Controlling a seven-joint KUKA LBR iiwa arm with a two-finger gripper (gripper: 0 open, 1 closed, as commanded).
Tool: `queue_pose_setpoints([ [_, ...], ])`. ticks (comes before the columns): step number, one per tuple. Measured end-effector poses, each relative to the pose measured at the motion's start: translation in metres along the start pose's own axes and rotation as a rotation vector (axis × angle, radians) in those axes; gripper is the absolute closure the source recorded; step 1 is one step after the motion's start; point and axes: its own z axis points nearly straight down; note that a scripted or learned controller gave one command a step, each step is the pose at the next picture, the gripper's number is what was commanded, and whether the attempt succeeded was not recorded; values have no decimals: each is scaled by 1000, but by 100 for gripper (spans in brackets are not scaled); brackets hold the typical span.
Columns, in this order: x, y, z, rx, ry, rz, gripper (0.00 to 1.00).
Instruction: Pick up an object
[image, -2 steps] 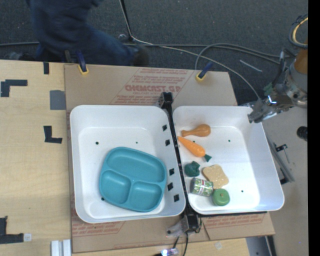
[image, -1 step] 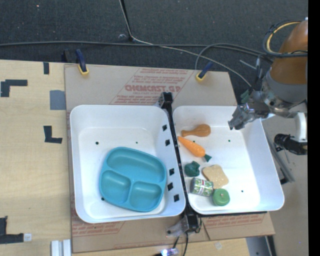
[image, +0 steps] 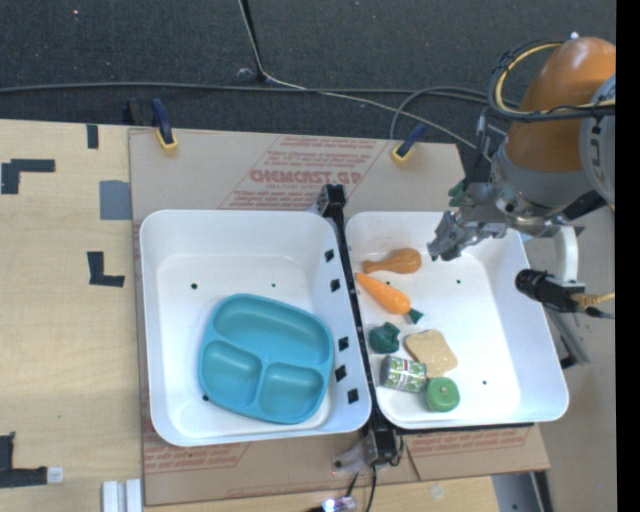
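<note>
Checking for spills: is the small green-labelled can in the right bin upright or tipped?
Tipped. The small green-labelled can lies on its side, its round end facing left, beside the tan bread slice.

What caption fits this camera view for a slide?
Gripper hovers above the right bin near a toy drumstick; blue tray fills left bin.

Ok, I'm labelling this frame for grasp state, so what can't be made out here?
- Gripper, camera view: dark and small against the right bin; finger opening unreadable.
- Arm: cut off by the view's top-right corner.
- Small can: label too small to read.
- Dark green piece: too small to identify.
- Blue tray: covers the left bin floor beneath it.
</note>
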Motion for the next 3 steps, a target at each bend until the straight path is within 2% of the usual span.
queue_pose_setpoints([
  [2,109,-22,24,2,0,0,100],
  [3,157,-22,24,1,0,-2,100],
])
